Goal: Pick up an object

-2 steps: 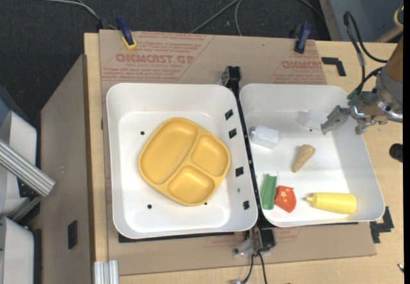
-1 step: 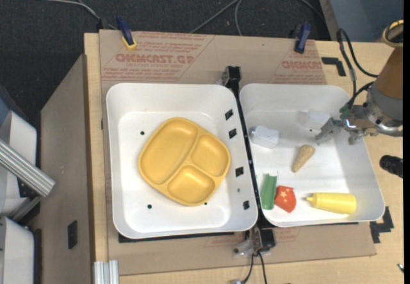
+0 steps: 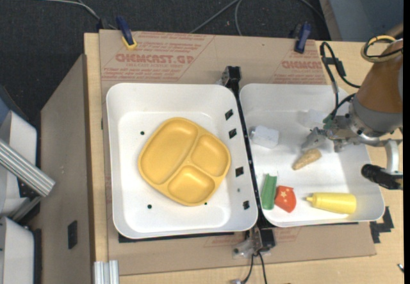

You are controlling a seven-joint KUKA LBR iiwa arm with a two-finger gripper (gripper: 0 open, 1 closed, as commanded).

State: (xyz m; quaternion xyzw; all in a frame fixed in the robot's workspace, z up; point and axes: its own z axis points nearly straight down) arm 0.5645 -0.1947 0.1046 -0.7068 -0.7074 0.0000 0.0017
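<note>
In the right bin lie several small objects. A tan bread-like piece sits near the middle, with a white block to its left. Along the front are a green stick, a red piece and a yellow bottle lying on its side. My gripper reaches in from the right and hangs low over the bin, just above and to the right of the tan piece. Nothing shows as held in it.
The left bin holds a yellow divided plate. A black divider with clips runs between the bins. The grey arm with its orange band stands over the right bin's right edge. Cables trail at the back.
</note>
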